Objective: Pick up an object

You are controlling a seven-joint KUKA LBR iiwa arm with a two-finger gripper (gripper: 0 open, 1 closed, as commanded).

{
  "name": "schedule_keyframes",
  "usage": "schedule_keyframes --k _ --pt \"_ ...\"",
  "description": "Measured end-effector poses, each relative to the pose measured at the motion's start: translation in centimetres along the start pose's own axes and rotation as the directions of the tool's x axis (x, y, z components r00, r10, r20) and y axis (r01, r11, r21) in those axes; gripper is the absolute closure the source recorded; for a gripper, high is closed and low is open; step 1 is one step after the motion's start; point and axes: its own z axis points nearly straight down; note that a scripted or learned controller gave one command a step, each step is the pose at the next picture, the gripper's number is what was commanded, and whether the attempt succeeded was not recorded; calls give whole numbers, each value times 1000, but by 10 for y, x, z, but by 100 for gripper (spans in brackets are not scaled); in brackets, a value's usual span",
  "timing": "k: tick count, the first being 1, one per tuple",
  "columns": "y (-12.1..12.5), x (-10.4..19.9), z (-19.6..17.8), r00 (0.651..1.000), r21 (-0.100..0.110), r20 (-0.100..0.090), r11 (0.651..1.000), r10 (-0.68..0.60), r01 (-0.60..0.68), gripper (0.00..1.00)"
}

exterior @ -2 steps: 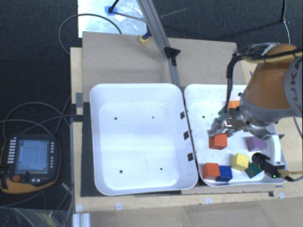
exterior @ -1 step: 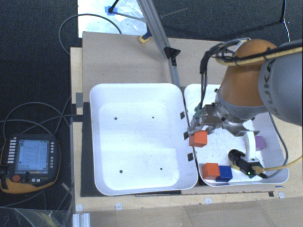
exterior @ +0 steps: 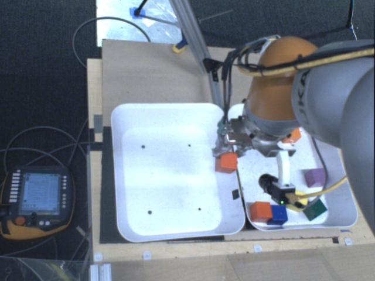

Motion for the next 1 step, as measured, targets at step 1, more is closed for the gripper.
schedule_keyframes --k 1 --pt "-2 33 1 1000 1 2 1000 2 -2 100"
